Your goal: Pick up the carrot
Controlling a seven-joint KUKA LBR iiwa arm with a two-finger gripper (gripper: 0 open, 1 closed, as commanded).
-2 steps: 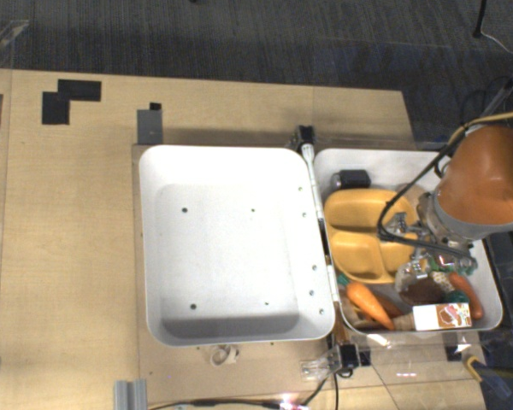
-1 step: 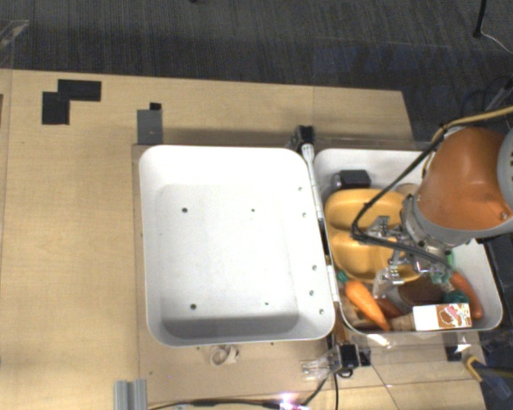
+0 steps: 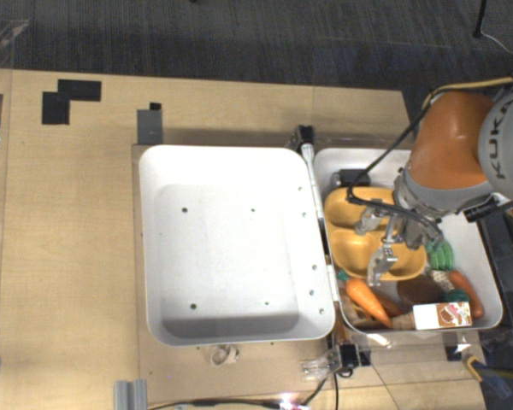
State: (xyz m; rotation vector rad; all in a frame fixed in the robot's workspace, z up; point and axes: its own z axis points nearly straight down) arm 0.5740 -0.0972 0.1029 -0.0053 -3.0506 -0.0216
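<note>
Carrot (image 3: 365,301) lying slantwise at the right bin's (image 3: 492,267) front-left corner, beside yellow bowls (image 3: 357,229) and a small carton (image 3: 442,315). Gripper (image 3: 381,266) hangs just above it, over the bowls; whether its claw is spread or pressed together cannot be told.

Carrot (image 3: 367,301): an orange, tapered root lying flat in the right-hand bin (image 3: 489,254), close to that bin's near-left corner. Its long axis runs diagonally, one end toward the bin's left wall, the other toward the near wall. It rests just in front of the yellow bowls (image 3: 359,229) at the bin's left side, touching or nearly touching them.
</note>
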